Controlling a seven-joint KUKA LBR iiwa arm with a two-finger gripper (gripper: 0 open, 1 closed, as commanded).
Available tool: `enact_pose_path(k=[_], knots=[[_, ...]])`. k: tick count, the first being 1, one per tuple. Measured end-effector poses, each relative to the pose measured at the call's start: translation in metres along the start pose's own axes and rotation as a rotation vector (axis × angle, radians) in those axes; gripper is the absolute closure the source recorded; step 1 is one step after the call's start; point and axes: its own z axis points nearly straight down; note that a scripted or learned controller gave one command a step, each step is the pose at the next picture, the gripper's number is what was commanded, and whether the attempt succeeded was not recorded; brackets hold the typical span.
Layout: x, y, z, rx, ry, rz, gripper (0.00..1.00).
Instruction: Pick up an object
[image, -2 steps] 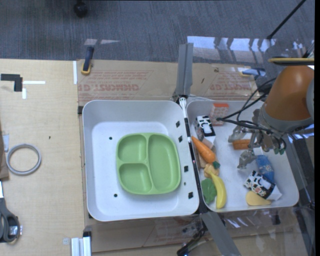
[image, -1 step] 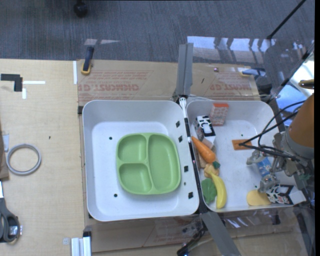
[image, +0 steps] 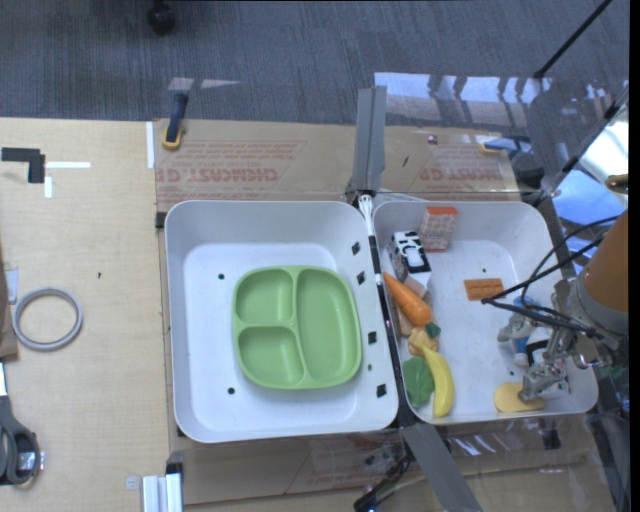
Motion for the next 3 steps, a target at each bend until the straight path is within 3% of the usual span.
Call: enact_pose_path(k=[1,2,3], knots=[[-0.108,0.002,0.001,-0.001,0.001,-0.032,0.00],[-0.098,-0.007,0.001,-0.001,0.002,0.015,0.00],[-0.074,0.040,0.001,-0.001,0.003,0.111,0.00]])
